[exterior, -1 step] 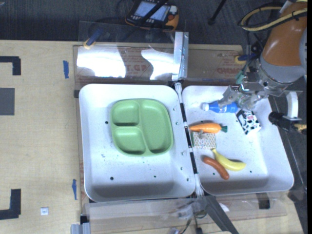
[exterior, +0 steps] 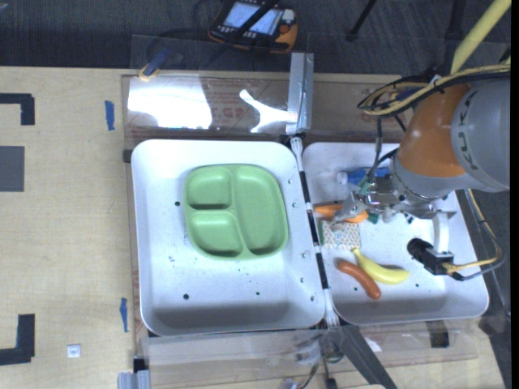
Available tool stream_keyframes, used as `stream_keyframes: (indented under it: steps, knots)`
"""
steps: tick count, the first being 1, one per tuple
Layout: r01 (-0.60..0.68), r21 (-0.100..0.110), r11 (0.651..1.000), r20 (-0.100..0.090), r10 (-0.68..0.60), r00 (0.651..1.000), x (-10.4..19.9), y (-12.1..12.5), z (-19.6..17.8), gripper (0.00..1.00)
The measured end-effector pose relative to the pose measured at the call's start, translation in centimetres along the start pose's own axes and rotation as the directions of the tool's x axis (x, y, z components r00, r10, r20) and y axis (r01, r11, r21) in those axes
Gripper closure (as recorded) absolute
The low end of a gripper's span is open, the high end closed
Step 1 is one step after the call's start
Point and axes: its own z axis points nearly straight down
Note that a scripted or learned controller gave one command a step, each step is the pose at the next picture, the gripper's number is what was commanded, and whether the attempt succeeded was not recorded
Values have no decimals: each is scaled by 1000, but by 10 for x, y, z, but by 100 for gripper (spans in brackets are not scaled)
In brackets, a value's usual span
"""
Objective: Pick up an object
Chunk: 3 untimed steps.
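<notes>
My gripper (exterior: pixel 366 205) hangs low over the upper left part of the right bin (exterior: pixel 466 298), under the orange-banded wrist. Just left of it lies an orange carrot-like piece (exterior: pixel 327 211), touching or very close to the gripper. Below that sits a speckled, pale flat piece (exterior: pixel 340 234). A yellow banana (exterior: pixel 381 271) and a red-orange sausage (exterior: pixel 359 279) lie side by side near the bin's front. A small blue and white item (exterior: pixel 349 177) peeks out behind the gripper. The arm hides whatever lies right under the wrist.
The left bin (exterior: pixel 154 290) holds a green divided plate (exterior: pixel 235 211). A raised divider (exterior: pixel 312 241) separates the two bins. A black fitting with a yellow cable (exterior: pixel 430 255) hangs off the arm over the right bin. A clear panel (exterior: pixel 203 104) stands behind the bins.
</notes>
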Motion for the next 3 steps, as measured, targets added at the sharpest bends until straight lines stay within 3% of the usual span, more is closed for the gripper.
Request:
stream_keyframes:
  steps: [1,2,3]
  knots:
    - [-86,14,996,1,86,996,0,38,16,0]
    - [-86,8,996,1,86,996,0,40,4,100]
    - [116,15,993,-3,-116,993,81,52,-83,100]
